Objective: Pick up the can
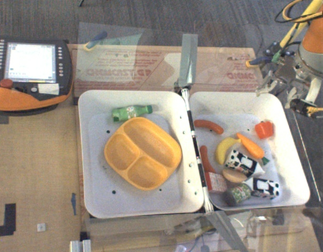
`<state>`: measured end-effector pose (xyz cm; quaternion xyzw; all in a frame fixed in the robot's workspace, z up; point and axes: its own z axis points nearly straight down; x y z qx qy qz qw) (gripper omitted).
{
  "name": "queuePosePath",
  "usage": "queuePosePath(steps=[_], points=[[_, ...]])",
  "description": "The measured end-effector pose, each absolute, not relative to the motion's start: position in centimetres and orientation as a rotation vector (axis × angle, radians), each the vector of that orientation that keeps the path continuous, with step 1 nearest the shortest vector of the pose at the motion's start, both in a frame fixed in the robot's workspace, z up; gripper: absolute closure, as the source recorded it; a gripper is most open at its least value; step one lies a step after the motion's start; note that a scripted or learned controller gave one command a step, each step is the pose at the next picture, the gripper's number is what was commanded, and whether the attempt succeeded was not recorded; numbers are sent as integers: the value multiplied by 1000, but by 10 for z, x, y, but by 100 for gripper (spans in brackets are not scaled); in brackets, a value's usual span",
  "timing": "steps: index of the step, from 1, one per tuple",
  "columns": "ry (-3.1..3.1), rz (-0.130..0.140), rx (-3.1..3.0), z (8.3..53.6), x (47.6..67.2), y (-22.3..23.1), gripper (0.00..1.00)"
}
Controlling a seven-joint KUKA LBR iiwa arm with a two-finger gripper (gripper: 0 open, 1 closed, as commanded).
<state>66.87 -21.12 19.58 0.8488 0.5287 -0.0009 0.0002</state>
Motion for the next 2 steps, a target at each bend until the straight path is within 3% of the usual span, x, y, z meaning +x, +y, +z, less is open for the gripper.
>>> queuePosePath(steps=[1, 2], points=[[1455, 5, 2800, 92, 660, -196, 0], [1460, -3, 2792, 100, 661, -197, 100]])
